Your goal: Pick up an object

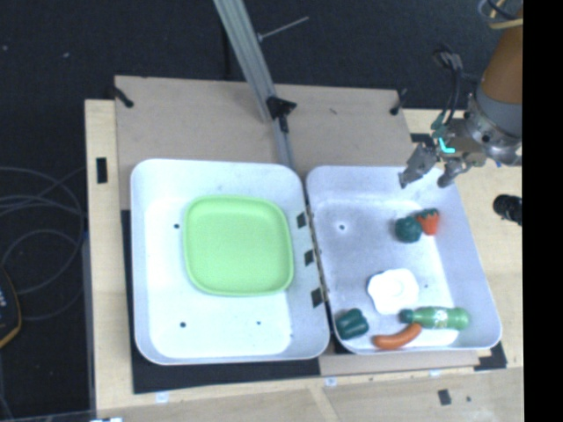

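A pale wooden bench carries two shallow white plastic bins side by side, set against a dark floor with loose black cables at the left and a grey metal pole slanting down to the seam between the bins. The left bin holds a light green square plastic plate lying flat near its centre. The right bin holds the candidate objects: a small dark teal rounded piece touching a small orange-red piece near the upper right; a white rounded lump lower down; a green bottle-shaped item lying on its side along the lower wall; an orange sausage-shaped item just beneath it; and a dark green block at the lower left corner. My two-finger gripper hangs over the upper right rim of the right bin, fingers spread apart with nothing between them, above and clear of the teal and orange-red pair. My arm is cut off at the right, and the small objects' exact forms are too blurred to identify.
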